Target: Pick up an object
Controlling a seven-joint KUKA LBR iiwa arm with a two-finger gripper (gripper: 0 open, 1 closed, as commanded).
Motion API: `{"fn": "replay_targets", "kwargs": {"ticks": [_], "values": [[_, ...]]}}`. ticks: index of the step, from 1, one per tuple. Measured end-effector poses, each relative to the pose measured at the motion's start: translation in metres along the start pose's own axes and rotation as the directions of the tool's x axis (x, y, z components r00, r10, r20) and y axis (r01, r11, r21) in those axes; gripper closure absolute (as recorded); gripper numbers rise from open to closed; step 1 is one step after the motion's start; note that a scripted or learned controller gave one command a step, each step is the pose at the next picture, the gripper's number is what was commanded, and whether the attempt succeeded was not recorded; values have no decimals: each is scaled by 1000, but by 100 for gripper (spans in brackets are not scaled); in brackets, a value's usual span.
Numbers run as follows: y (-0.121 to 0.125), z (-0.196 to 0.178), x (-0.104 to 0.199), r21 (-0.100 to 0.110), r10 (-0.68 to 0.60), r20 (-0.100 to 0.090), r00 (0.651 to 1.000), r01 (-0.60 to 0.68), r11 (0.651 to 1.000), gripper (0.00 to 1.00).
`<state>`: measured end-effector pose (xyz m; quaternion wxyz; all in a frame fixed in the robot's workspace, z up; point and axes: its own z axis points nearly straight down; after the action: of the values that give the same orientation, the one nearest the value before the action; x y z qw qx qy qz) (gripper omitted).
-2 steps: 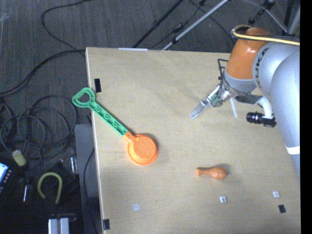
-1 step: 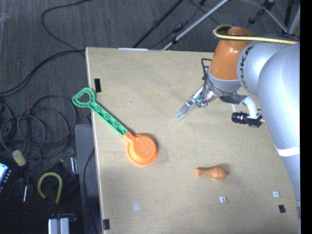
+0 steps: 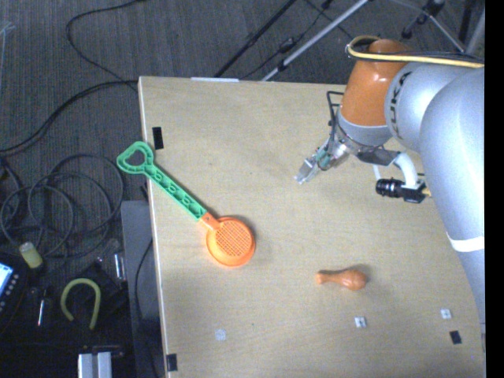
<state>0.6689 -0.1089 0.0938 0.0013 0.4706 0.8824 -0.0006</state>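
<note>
Camera view, slant look down on tan desk (image 3: 260, 124). Grey arm with orange band enters from view's right; gripper (image 3: 313, 166) hangs over upper-middle of desk, tip pointing toward view's lower left. Fingers (image 3: 305, 173) small and pale against the surface, nothing seen between them; gap too small to read, so cannot tell whether spread or closed. Two candidate objects on desk. Green-handled strainer (image 3: 189, 205): looped green handle end at far left edge of desk, orange mesh head toward desk middle, long axis running diagonal from upper left to lower right. Lies to view's left and below the gripper, head end nearer than loop end, well apart from the tip. Orange club-shaped piece (image 3: 344, 278): lies flat nearer the bottom of the view, long axis roughly left-right, thin end at left, bulb at right. Sits almost straight below the gripper in the view, slightly right of tip, apart from it. Judgement: neither object contacted, pick not yet started. Club-shaped piece judged the slightly shorter reach; closing across its narrow neck, crosswise to long axis, looks the likelier hold. Strainer handle thin and flat on desk, judged prone to slipping. Cables and stand legs on carpet beyond desk, irrelevant to pick.
</note>
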Motion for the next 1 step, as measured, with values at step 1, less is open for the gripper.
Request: {"fn": "replay_targets", "kwargs": {"ticks": [1], "values": [[0, 0, 0, 0, 0, 0, 1000, 0, 1000, 0]]}}
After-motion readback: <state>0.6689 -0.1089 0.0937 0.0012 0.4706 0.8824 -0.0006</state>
